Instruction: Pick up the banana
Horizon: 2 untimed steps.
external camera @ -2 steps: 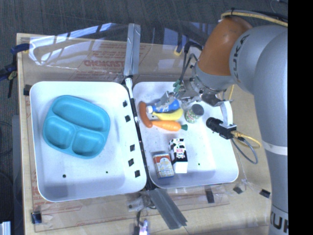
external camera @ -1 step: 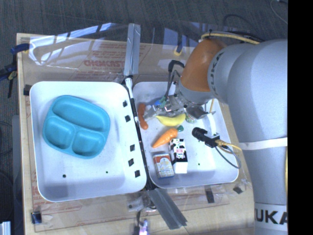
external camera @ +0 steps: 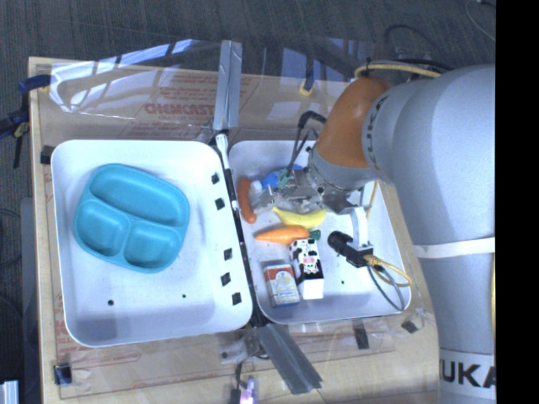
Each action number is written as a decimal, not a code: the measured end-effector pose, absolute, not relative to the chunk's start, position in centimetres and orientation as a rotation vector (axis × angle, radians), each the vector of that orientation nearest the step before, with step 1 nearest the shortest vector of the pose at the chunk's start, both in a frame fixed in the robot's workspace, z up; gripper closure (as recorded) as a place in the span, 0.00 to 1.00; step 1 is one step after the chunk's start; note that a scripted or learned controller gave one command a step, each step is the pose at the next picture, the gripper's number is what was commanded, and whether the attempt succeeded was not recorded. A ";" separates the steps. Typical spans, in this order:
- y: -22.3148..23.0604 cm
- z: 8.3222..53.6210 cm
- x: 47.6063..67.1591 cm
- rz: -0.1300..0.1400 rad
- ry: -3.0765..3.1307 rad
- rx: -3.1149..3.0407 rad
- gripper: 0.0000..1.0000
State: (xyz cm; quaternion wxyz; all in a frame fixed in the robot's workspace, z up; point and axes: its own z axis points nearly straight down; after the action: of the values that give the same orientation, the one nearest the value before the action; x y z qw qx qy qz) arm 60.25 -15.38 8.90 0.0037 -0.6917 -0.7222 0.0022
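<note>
Near the middle of the right bin (external camera: pixel 387 297), the banana (external camera: pixel 300 216) is being overhung by the gripper (external camera: pixel 290 194), just above a carrot (external camera: pixel 282 235). At the left bin's (external camera: pixel 76 310) centre, a blue divided plate (external camera: pixel 130 216) is being carried.

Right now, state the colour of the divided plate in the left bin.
Light blue divided plate, camera view.

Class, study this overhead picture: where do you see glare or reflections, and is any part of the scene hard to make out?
In the camera view, bluish glare streaks the clear sheet behind the bins; the white left bin looks bright and evenly lit, with soft shadows; the gripper above the banana is small and cluttered, its details hard to read.
</note>
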 end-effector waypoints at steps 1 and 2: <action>-15.3 9.7 60.3 0.010 -2.266 -2.161 1.00; -15.3 9.7 60.3 0.011 -2.267 -2.161 0.00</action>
State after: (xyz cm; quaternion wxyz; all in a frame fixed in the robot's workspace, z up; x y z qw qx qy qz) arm 60.27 -15.35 9.69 0.0049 -0.6899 -0.7238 0.0035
